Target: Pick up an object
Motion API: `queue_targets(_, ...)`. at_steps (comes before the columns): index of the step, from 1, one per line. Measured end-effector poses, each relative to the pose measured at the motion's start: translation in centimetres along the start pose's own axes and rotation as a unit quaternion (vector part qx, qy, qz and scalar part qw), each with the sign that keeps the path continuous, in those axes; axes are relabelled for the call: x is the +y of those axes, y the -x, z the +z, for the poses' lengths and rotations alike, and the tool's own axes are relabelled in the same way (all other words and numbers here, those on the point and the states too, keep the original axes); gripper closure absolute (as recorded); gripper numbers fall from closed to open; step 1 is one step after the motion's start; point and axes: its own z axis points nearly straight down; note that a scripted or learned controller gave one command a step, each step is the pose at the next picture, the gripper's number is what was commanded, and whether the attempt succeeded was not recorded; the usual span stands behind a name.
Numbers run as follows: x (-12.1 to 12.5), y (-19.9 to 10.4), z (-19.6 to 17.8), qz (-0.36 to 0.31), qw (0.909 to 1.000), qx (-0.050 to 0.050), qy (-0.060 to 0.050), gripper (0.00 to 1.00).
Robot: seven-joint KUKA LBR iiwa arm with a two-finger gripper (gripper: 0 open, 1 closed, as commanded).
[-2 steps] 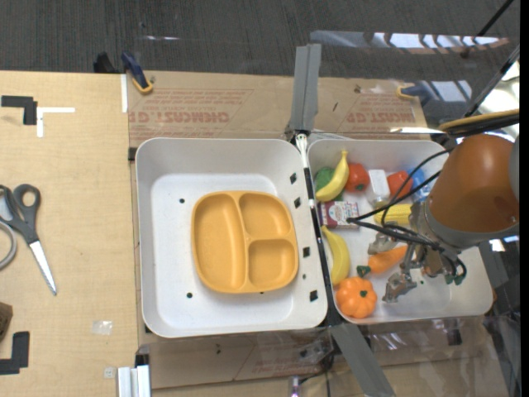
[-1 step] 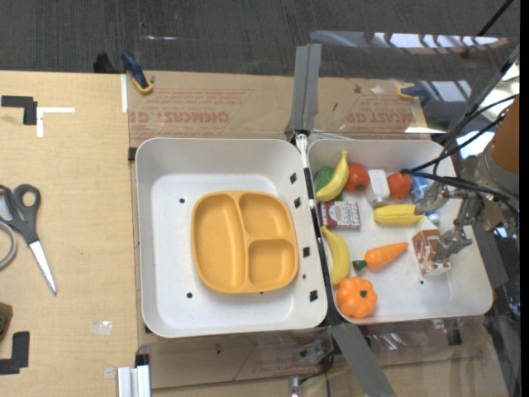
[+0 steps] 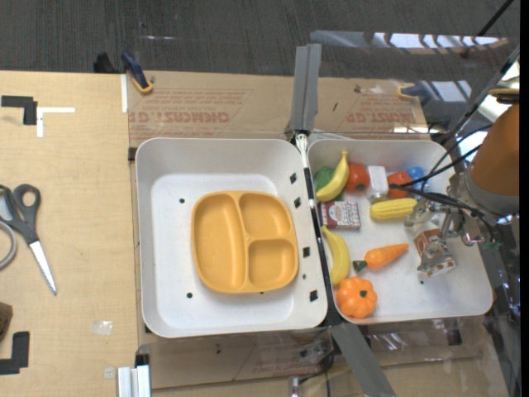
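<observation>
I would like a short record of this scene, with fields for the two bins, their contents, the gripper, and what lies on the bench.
left bin: holds a yellow divided plate
right bin: two bananas, corn cob, carrot, small pumpkin, tomato, small carton, other small items
gripper: low inside the right bin, near its right side, right of the carrot
bench, left of bins: scissors

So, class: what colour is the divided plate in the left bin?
Yellow-orange, seen plainly in the camera view: divided plate.
</observation>
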Motion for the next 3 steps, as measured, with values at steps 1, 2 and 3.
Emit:
queue_targets(1,0.1,0.2,-1.1,-0.002,1.0000,-0.003,-0.001,1.00)
queue_targets(2,0.1,0.2,-1.1,-0.002,1.0000,-0.002,-0.001,0.00)
queue_targets(3,0.8,-3.1,0.1,0.047,0.9989,0.001,0.000,0.00)
